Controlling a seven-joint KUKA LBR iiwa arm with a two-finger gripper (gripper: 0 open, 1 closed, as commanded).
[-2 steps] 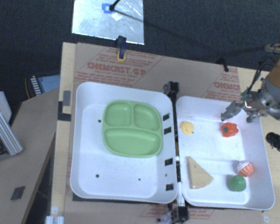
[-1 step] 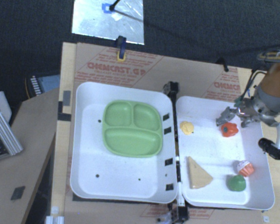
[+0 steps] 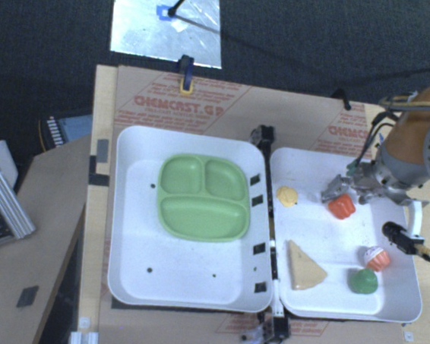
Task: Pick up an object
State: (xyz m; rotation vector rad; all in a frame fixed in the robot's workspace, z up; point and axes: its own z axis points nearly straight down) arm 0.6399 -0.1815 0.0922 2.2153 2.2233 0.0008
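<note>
Item, red-orange object [image 3: 342, 208]: small and rounded, lying on the floor of the right bin [image 3: 315, 311], in its far half, right of centre. The gripper [image 3: 341, 190] sits directly over and against it, the dark fingertips at its far-left shoulder. Whether the fingers are spread or closed round it cannot be told from this view; the object appears to rest on the bin floor, not lifted.

Item, yellow lump [image 3: 286, 195]: same bin, just left of the red-orange object, near the divider.

Item, tan wedge [image 3: 305, 267]: near half of the bin, left side.

Item, green ball [image 3: 364, 281]: near right corner, with an orange-and-white piece [image 3: 377, 258] just beyond it.

Item, left bin [image 3: 130, 219]: holds a green divided plate [image 3: 203, 197], upright and flat.

Item, arm [image 3: 424, 144]: enters from the right, orange band above the wrist.

Status: the approach looks complete, the gripper down at a target. A secure grasp and the lift remain to be shown; the pick is judged not yet done.
</note>
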